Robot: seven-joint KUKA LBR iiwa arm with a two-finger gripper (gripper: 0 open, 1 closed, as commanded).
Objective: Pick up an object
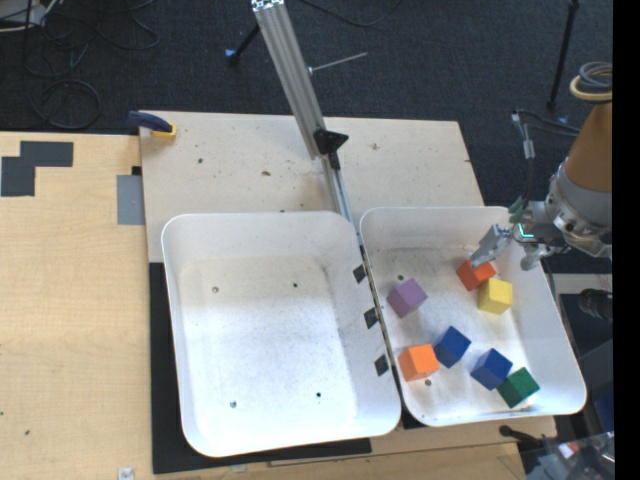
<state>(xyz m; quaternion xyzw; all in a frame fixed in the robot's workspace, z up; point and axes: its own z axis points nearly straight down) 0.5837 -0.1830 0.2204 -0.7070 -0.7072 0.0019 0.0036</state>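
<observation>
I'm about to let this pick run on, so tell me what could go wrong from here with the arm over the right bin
1. The pincer sits right above the red cube, and the yellow cube touches or nearly touches it; closing could catch both or knock one aside.
2. Both cubes lie near the right bin's far right wall, so a descending finger might strike the rim.
3. The red cube looks tilted, so the grasp may slip.

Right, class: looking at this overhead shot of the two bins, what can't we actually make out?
- Gripper: too small and blurred in the camera view to tell whether it grips the red block.
- Red block: its upper part is covered by the gripper.
- Arm: cut off at the right edge.
- Green block: partly overlapped by a blue block.
</observation>
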